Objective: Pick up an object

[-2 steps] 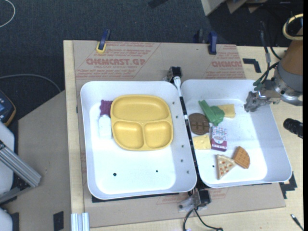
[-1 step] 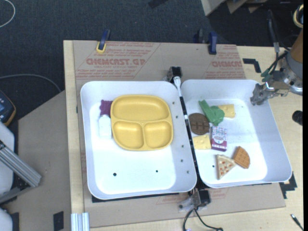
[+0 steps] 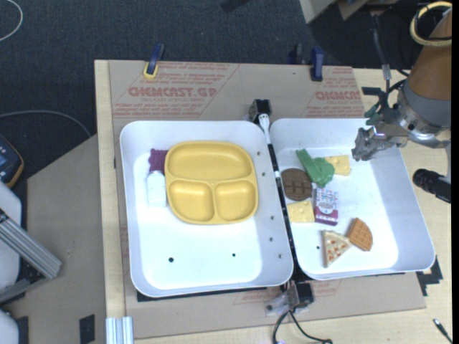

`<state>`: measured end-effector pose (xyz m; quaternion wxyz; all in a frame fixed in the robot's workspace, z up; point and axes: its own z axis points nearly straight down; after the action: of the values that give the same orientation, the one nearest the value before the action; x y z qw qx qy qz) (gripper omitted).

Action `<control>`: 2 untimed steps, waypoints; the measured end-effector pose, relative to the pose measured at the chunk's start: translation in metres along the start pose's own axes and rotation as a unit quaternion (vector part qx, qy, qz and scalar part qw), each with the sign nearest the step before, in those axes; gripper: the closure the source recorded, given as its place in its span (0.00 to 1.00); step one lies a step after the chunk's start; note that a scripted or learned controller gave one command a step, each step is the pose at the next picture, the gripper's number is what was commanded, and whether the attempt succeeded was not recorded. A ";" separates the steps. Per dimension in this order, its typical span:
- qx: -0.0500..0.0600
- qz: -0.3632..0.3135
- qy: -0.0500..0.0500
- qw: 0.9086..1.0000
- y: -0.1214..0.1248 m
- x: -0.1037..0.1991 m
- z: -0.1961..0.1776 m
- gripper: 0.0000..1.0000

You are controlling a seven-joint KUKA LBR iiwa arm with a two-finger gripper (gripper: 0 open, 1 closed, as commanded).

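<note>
The pincer [image 3: 363,147] hangs over the upper right of the right bin [image 3: 401,192]; whether it is open or closed I cannot tell. Just left of it lie a green toy [image 3: 314,167] and cheese slice [image 3: 339,165]. A yellow tray [image 3: 211,180] sits in the left bin [image 3: 201,264].

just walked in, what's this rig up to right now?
The arm's gripper hangs over the upper right part of the right bin, nothing visible between its fingers. Toy food lies below and left of it: green piece, brown cookie, pizza slice. The left bin holds a yellow divided plate.
</note>
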<state>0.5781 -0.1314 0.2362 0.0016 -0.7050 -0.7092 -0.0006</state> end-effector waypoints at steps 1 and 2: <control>0.001 0.000 0.000 1.000 -0.009 0.058 0.011 1.00; -0.001 0.000 -0.001 1.000 -0.002 0.112 0.008 1.00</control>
<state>0.5751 -0.0193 0.2281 0.0003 -0.7050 -0.7092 -0.0009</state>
